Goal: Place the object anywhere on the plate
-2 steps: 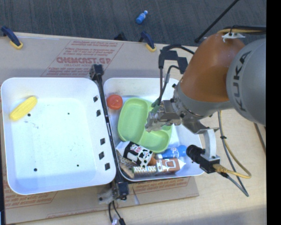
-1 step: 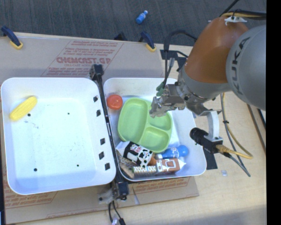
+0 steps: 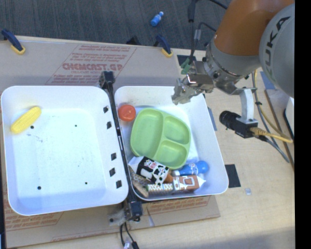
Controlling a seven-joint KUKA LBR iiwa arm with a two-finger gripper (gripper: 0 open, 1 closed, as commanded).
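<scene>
1. Camera view: the end effector (image 3: 182,94) is hovering over the right bin's (image 3: 213,139) far edge, just beyond the plate (image 3: 160,137); I cannot tell its state.
2. Nothing is showing in its grasp, so the object is unclear: corn (image 3: 26,119) is lying well apart in the left bin (image 3: 62,204).
3. Risk: descending here is likely striking the bin rim or tipping the plate.

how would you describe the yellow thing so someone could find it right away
Start at the left white bin, the one without the green plate. In its far left corner lies a toy corn cob, slanted, alone near the rim. It is the one yellow item in either bin.
</scene>
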